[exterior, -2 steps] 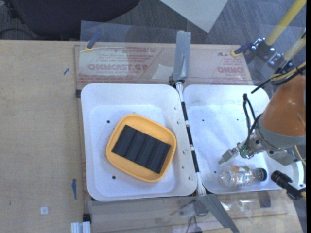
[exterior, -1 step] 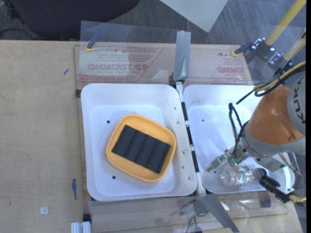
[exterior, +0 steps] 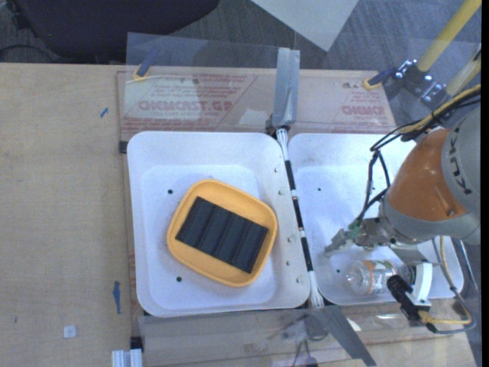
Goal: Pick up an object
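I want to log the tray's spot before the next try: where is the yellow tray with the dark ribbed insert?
In the camera view, the yellow tray lies in the left bin, slightly turned, near its middle, across the divider from the end effector.

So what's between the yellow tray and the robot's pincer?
In the camera view, the bins' two white rims meet in a ridge between the yellow tray and the pincer.

Well apart from the gripper (exterior: 344,239), off to its left in the camera view: yellow rounded-square tray (exterior: 221,232), flat and slightly turned, dark ribbed insert inside. Just below the gripper: small clear object (exterior: 365,275), lying blurred.
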Robot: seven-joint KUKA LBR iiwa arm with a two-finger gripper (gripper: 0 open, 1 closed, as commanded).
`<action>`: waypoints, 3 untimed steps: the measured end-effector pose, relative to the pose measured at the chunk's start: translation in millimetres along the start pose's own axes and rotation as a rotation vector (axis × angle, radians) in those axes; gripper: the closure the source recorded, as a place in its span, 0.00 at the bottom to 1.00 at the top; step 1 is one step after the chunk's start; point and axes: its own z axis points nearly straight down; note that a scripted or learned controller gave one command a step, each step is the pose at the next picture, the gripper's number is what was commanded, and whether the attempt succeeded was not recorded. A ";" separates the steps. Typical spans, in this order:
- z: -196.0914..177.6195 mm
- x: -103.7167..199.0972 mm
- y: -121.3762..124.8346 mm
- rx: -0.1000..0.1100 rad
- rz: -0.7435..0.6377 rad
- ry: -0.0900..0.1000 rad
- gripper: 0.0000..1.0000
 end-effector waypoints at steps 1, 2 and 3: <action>-39.7 -66.6 -14.1 0.010 0.046 0.000 0.00; -1.5 -4.0 -4.3 0.007 0.015 0.001 0.00; -40.7 -57.4 2.7 0.009 -0.026 0.000 0.00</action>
